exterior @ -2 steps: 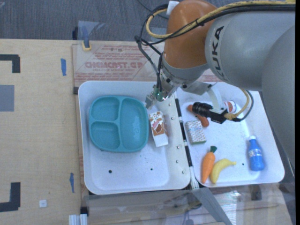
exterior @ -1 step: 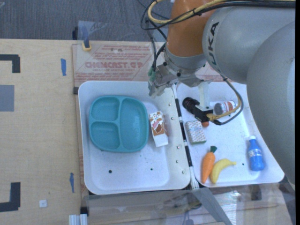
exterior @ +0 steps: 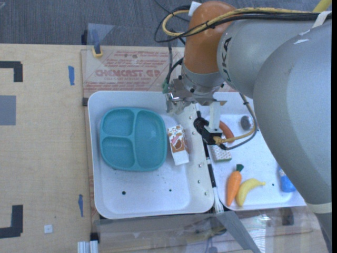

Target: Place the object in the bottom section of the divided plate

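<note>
A teal divided plate lies in the left bin, with one large section and two smaller ones, all bare. A small white carton with a brown picture lies flat just right of the plate, touching or nearly touching its rim. My gripper hangs below the orange wrist band, over the strip where the two bins meet. It is a little above and to the right of the carton. The wrist body hides its lower end.
The right bin holds an orange carrot, a yellow banana, a reddish sausage, a small patterned block, a grey round piece and a blue item. The large grey arm covers the upper right.
</note>
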